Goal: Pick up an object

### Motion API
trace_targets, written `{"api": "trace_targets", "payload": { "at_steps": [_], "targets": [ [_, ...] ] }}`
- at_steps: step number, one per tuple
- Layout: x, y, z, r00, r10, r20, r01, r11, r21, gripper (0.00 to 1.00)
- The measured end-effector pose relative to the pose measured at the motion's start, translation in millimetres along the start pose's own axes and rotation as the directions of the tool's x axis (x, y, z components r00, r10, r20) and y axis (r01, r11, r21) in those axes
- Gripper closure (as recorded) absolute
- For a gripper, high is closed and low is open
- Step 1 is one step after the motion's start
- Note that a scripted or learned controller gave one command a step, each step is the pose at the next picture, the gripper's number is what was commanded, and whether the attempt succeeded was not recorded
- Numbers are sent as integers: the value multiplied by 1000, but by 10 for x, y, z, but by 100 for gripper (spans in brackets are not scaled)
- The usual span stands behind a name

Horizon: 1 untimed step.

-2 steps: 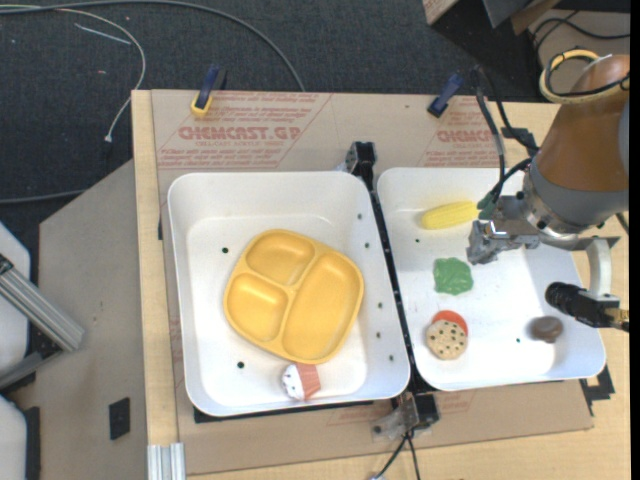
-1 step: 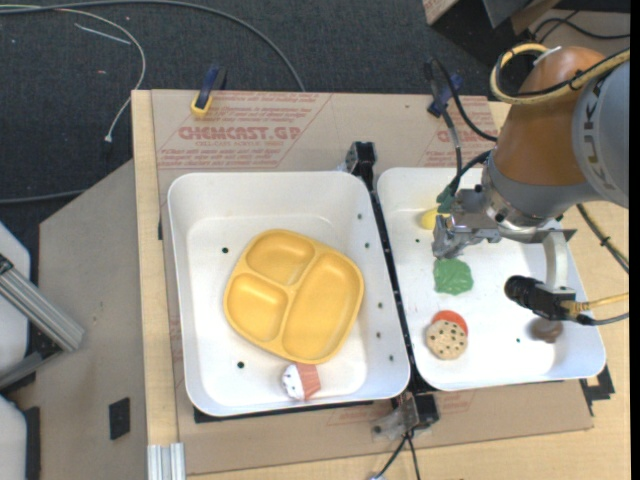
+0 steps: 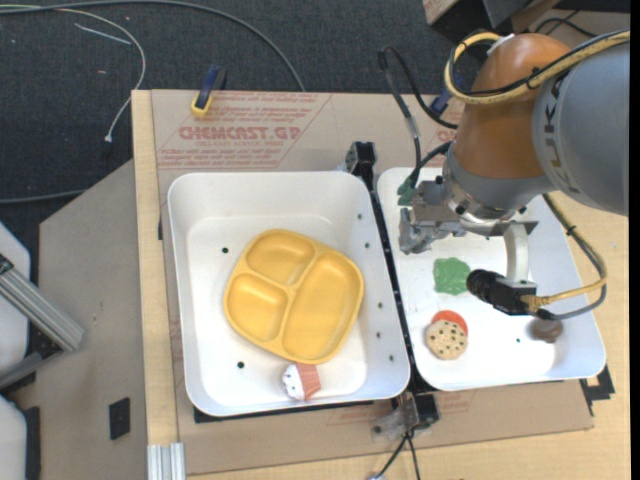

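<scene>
In the right bin lie a green lump, a round cookie with dark chips and a red edge, and a small brown piece. My gripper hangs over the left part of that bin, close to its left wall. It is just up and left of the green lump and touches none of the objects. The orange band and grey wrist hide the bin's back part. The left bin holds a yellow divided plate and a small cupcake-like toy.
A black cable fitting with a yellow cable hangs from the arm over the right bin, between the green lump and the brown piece. Black clamps sit between the bins at back and front. Cardboard lies beneath both bins.
</scene>
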State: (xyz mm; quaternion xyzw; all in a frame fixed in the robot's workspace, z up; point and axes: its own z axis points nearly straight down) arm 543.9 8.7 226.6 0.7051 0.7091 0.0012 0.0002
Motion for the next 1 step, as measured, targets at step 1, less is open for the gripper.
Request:
{"api": "trace_targets", "payload": {
  "at_steps": [1],
  "targets": [
    [608,104,-54,1000,-2,-1,2,1000,0,100]
  ]
}}
